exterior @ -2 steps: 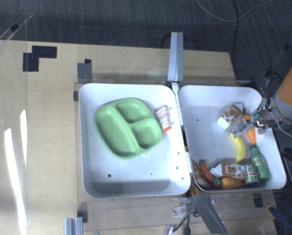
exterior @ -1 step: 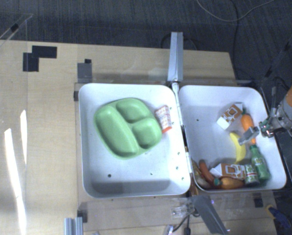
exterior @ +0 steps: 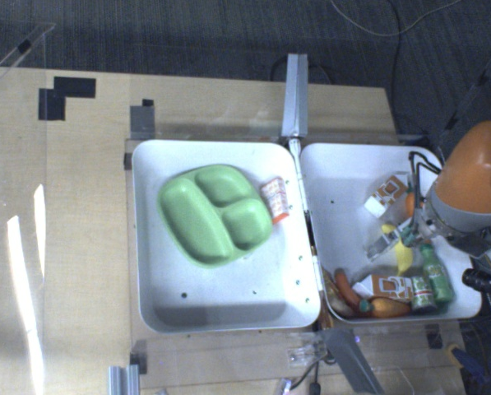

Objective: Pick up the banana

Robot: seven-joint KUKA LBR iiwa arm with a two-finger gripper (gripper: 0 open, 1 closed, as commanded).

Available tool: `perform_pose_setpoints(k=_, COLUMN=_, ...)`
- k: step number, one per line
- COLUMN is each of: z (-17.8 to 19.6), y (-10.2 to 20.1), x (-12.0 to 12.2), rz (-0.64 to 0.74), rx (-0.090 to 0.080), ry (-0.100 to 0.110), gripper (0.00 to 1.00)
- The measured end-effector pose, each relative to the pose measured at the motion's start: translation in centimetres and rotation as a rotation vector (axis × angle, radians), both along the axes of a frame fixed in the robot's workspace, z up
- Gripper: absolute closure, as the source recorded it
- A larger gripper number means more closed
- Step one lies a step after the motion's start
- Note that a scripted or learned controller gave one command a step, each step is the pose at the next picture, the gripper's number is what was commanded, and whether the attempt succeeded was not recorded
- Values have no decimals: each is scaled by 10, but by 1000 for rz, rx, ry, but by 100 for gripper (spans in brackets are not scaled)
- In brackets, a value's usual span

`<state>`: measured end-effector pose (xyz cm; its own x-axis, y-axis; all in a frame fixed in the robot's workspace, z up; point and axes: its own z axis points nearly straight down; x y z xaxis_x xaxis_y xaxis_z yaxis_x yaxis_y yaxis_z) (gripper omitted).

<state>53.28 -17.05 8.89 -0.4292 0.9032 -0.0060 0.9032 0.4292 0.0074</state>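
Banana (exterior: pixel 403 257) in right bin (exterior: pixel 344 179), just below end effector (exterior: pixel 396 235).

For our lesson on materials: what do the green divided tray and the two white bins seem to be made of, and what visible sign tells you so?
Green tray: probably moulded plastic, matte; uniform colour, softly rounded compartments, no sharp glare.
Left bin and right bin: likely plastic or coated metal, smooth and faintly glossy; even white surfaces with rounded corners and small dark dots, possibly holes. The view leaves the exact material open.
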Motion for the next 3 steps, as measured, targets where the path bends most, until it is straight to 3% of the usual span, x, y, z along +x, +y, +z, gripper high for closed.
perform_pose_setpoints(k=1, z=11, y=2, x=2, rz=-1, rx=2, ry=-4, gripper=100)
perform_pose_setpoints(k=2, z=108, y=37, x=55, rz=-39, rx=3, ry=5, gripper=100)
perform_pose_setpoints(k=3, z=153, y=3, x=20, rz=-49, rx=2, ry=5, gripper=100)
